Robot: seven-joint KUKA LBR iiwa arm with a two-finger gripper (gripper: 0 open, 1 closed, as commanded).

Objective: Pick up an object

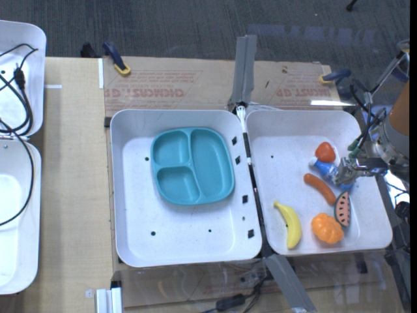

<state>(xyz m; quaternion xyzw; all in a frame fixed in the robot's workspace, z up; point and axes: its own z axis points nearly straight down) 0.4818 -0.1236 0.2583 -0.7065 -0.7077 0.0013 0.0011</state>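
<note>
The right bin (287, 135) holds several toy foods. A red tomato-like piece (325, 152) lies near its right side, with a blue object (324, 169) just below it and an orange-red sausage (319, 188) beneath that. A watermelon slice (343, 208), an orange fruit (327, 229) and a yellow banana (288, 223) lie toward the front. My gripper (346, 171) reaches in from the right and sits low over the right end of the blue object, between the tomato and the watermelon slice. Its tip is partly hidden by its own body.
The left bin (130, 194) holds a teal divided plate (193, 165). A grey divider (245, 70) rises between the bins at the back. Cables hang beside the arm (397, 129) at the right edge. White basins (16, 175) sit at the far left.
</note>
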